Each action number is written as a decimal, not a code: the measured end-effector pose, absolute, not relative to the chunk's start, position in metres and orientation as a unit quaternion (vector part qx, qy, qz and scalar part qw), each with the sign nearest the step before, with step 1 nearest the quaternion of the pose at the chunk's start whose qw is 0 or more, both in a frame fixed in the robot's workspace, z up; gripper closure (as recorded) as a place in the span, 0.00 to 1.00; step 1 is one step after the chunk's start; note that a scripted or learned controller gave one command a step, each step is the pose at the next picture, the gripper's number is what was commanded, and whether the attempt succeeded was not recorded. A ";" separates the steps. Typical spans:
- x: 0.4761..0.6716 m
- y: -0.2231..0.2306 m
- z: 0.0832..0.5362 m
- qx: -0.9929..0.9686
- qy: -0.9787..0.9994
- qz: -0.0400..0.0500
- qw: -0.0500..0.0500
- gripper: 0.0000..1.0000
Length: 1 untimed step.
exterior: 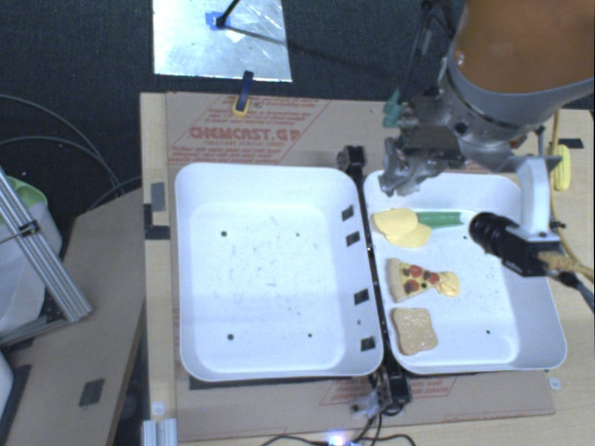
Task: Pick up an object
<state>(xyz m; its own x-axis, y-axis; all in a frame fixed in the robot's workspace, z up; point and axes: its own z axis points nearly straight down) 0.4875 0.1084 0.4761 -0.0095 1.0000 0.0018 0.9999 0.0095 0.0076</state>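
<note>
Pincer [398, 182] hung above the right bin's [507, 319] far left corner, its spread impossible to tell; a yellow toy [402, 227], pizza slice [420, 280] and bread slice [414, 331] lay in that bin.

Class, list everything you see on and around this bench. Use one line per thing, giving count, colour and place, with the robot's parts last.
left bin: 1, white, on the cardboard sheet
right bin: 1, white, beside the left bin
yellow flat shape: 1, yellow, far left of right bin
green stick: 1, green, at the yellow shape's right side
pizza slice toy: 1, yellow with red spots, left-middle of right bin
bread slice toy: 1, tan, near left corner of right bin
cardboard sheet: 1, brown, red lettering, under both bins
metal sheet: 1, silver, beyond the bench
arm: 1, grey and orange, from the right
gripper: 1, grey, over right bin's far left corner
</note>
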 end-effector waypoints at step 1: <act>0.486 0.166 0.496 0.704 0.710 0.003 0.000 1.00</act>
<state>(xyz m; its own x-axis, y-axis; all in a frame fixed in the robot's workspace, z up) 0.4862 0.1657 0.4958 -0.0091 1.0000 0.0033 0.9999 0.0091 0.0043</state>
